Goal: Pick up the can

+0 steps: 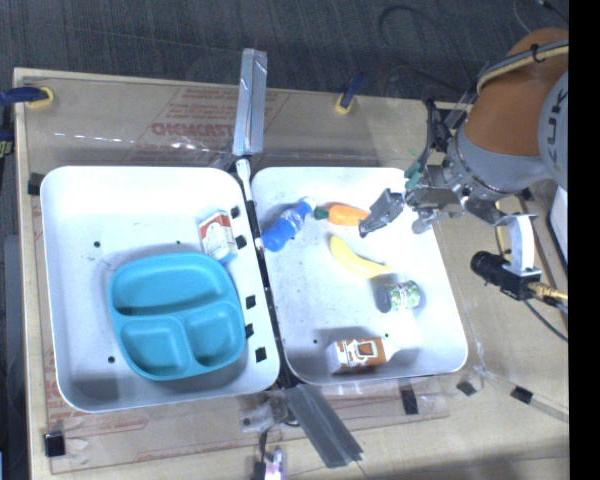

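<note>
Camera view: the can (398, 295) lies on its side in the right bin (435, 258), green label up, just below the lower end of the banana (356, 256) and close to touching it. The main risk, as a judgement: the can is round and lying down, so a descent slightly off its axis could roll it away from the fingers or push it into the banana, and a grasp coming down too near the banana could clip the fruit instead of the can. The carton (359, 352) sits further below the can, near the bin's front wall, apart from it, so little trouble is expected there. Above the banana lie a carrot (342, 212) and a blue bottle (284, 224) toward the divider; both are well off the path. The gripper (383, 211) hangs above the can, beyond the banana's upper end, beside the carrot, with nothing between its fingers; whether they are spread or closed cannot be told. The arm (500, 128) comes in from the can's upper right, wrist tilted down toward the bin.
</note>
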Controlling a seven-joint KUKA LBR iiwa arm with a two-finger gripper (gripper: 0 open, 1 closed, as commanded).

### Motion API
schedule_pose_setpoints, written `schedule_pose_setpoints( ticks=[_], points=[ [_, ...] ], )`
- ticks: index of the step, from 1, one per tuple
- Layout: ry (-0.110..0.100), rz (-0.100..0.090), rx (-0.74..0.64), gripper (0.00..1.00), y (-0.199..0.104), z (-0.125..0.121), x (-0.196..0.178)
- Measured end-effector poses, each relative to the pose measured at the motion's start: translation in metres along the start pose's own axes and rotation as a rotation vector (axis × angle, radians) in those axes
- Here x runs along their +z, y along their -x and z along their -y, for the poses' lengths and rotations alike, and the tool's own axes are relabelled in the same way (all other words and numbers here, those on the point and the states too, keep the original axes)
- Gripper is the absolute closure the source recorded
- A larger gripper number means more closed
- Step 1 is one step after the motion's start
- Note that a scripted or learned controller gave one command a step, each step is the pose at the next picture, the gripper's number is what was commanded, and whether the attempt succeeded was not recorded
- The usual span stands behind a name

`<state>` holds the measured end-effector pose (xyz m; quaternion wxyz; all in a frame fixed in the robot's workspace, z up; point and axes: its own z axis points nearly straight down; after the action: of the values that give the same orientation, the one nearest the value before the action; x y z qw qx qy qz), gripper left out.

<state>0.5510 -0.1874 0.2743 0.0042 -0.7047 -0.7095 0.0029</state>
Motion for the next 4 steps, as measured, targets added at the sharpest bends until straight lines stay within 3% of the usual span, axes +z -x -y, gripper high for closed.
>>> schedule_pose_setpoints(
  ticks=[1, 2, 3, 4],
  points=[
    [0.003, 0.000, 0.050, 0.00, 0.021, -0.033, -0.028],
    [0.000, 0.000, 0.000, 0.00, -0.006, 0.030, 0.070],
    [0.002, 0.000, -0.003, 0.00, 0.023, 0.047, 0.079],
    [0.003, 0.000, -0.039, 0.00, 0.022, 0.062, 0.097]
  ],
)
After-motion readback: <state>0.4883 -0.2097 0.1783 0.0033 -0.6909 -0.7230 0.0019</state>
